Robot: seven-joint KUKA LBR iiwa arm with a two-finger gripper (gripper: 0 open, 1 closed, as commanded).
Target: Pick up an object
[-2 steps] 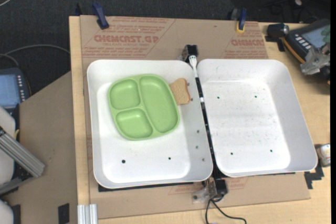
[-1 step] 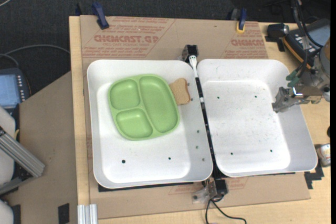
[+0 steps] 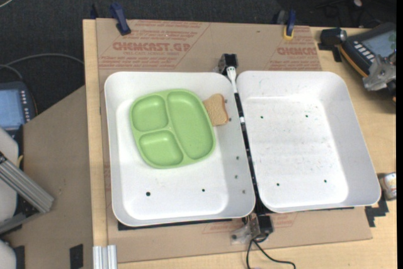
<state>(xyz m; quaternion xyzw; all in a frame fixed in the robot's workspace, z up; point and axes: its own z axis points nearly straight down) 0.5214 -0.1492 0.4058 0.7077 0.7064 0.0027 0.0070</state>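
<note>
Camera view, near to far: two shallow white bins sit side by side on a bench board. In the left bin (image 3: 126,198), a green three-compartment plate (image 3: 173,129) lies toward the far edge, its long axis running roughly left to right and slightly tilted. Touching the plate's far right rim is a small tan cracker-like piece (image 3: 216,109), its long axis pointing near to far. The right bin (image 3: 302,135) shows speckled marks. Whether the gripper is open or shut cannot be told.

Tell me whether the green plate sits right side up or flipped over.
Right side up. The green plate lies flat in the left bin with its three hollow compartments facing upward.
</note>
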